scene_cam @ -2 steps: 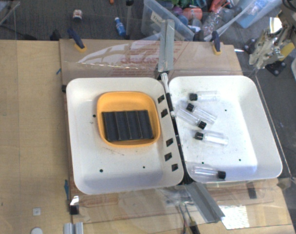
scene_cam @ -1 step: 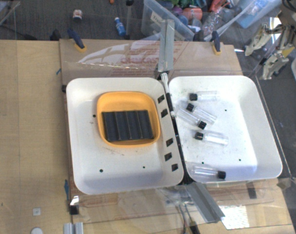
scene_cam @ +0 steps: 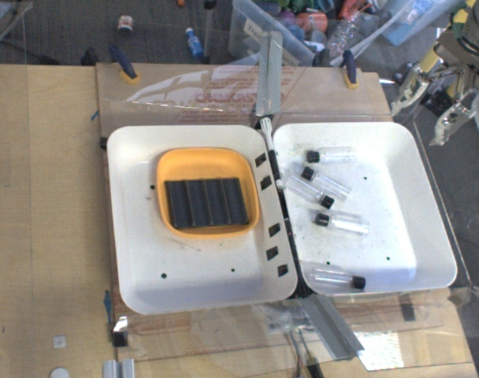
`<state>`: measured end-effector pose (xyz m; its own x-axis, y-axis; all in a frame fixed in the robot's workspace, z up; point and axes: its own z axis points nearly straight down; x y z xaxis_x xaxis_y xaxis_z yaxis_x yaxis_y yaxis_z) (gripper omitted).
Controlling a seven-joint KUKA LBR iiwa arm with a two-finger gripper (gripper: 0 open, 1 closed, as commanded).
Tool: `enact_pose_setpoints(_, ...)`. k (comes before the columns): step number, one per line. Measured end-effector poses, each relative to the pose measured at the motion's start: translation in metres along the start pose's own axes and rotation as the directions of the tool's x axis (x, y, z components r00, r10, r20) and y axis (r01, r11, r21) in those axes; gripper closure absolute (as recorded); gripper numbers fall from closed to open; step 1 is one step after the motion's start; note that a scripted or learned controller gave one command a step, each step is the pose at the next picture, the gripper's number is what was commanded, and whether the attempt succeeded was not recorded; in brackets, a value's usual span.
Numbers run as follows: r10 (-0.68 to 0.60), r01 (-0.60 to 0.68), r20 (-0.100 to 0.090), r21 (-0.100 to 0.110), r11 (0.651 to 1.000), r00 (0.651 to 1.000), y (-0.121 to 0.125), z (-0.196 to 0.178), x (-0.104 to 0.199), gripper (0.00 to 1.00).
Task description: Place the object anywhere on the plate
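Observation:
An orange plate (scene_cam: pixel 208 164) sits in the left bin (scene_cam: pixel 137 274), and a black ribbed slab (scene_cam: pixel 206 203) lies flat on it. Several clear vials with black caps lie in the right bin (scene_cam: pixel 405 211): one at the back (scene_cam: pixel 330 156), a pair side by side (scene_cam: pixel 322 186), one in the middle (scene_cam: pixel 343 224), and one at the front rim (scene_cam: pixel 339 278). My gripper (scene_cam: pixel 444 124) hangs at the far right, outside the right bin's back corner and well away from the vials and the plate. Nothing is visibly held in it.
A metal divider (scene_cam: pixel 269 85) runs up between the two bins, with black clips (scene_cam: pixel 272 229) along the seam. A clear tub of colourful toys (scene_cam: pixel 326 6) stands behind the bench. The wooden bench top (scene_cam: pixel 42 211) stretches out to the left.

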<state>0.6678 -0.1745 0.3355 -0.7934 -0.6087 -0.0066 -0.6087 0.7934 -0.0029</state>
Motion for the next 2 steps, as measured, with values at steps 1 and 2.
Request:
enact_pose_setpoints(1,0.006,-0.006,0.011,0.006,1.000,1.000,-0.002,-0.014,0.000,1.00)
enact_pose_setpoints(2,-0.005,0.005,0.004,0.004,1.000,1.000,-0.021,-0.074,0.015,1.00)
